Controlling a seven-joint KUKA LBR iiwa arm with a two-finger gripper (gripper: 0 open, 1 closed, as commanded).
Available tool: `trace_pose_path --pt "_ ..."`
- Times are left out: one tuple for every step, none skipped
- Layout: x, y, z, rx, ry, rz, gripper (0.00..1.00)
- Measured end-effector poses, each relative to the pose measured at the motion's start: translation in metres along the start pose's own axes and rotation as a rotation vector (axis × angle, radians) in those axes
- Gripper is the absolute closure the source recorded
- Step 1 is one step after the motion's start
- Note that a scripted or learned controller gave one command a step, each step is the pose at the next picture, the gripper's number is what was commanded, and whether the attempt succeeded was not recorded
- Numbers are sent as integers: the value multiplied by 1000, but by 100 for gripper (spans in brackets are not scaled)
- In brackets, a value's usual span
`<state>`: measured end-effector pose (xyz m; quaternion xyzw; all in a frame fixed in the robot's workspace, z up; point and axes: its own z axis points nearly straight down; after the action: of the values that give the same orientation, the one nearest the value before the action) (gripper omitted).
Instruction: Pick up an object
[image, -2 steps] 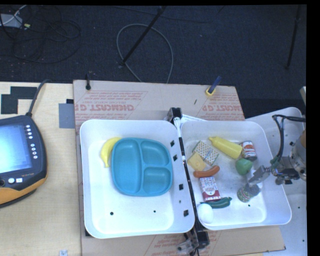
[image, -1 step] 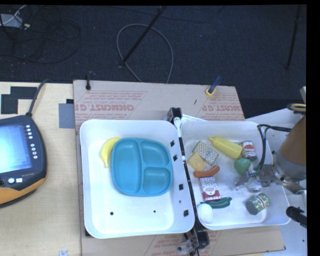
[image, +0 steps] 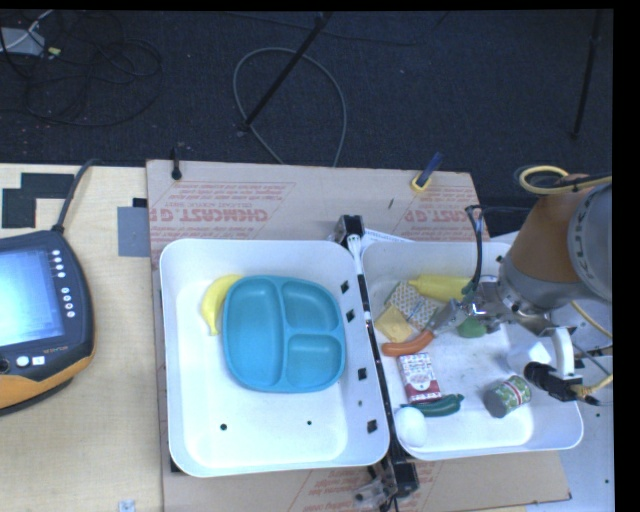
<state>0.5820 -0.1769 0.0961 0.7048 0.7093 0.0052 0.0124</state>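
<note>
**Lots of small toys to grab in the right bin**

The left bin (image: 190, 420) holds a big blue plate (image: 283, 333), hard and smooth, too wide to pinch. The right bin (image: 560, 432) holds light toys: a yellow banana (image: 437, 287), red hot dog (image: 407, 345), little can (image: 508, 395). The gripper (image: 472, 313) is near the banana; I cannot tell how its jaws are. The round can may slip; pinch its middle.

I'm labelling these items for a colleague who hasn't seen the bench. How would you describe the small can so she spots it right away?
Start at the right bin, the one the arm reaches over. Go to its front right corner, where the can lies on its side, right of the green pepper. It is the only cylinder there, grey metal with a green label.
</note>
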Motion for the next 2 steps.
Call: trace_pose_path --pt "-9 54 13 77 26 13 0" --pt "-10 52 3 76 21 11 100"
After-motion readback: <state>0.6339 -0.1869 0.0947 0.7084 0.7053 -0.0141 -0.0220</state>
